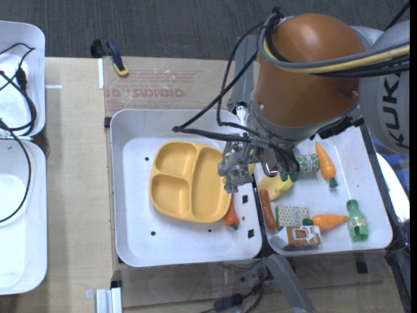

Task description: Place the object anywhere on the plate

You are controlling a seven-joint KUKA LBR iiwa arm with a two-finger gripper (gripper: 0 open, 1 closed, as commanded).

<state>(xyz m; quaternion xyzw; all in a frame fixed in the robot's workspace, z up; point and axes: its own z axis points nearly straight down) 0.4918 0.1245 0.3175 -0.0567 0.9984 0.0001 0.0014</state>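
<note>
The gripper (236, 169) hung over the right rim of the yellow plate (186, 180), with the big orange wrist band (309, 67) sitting right above it and blocking a lot. Honestly I couldn't tell how far open the gripper was, or whether it had hold of anything; it was just a cluttered grey lump from this angle.

The plate was a three-section one and it lay in the left bin (130, 233), pushed toward the right side. A small carrot (232, 219) lay on the bin floor right against the plate's near right edge, touching the rim or just beside it, but not on the plate.

The rest of the toys were in the right bin (378, 240). A green can (306, 163) and a second carrot (325, 161) were at the far side, and a yellow lump (276, 185) sat just near of the gripper's cables. A reddish sausage-looking piece (267, 209) lay along the left wall. Toward the near side were a green and white box (291, 214), a third carrot (330, 221), a green bottle (355, 219) and a brown carton (303, 237).

A blue and yellow clamp (116, 59) sat on the bench beyond the left bin.
</note>
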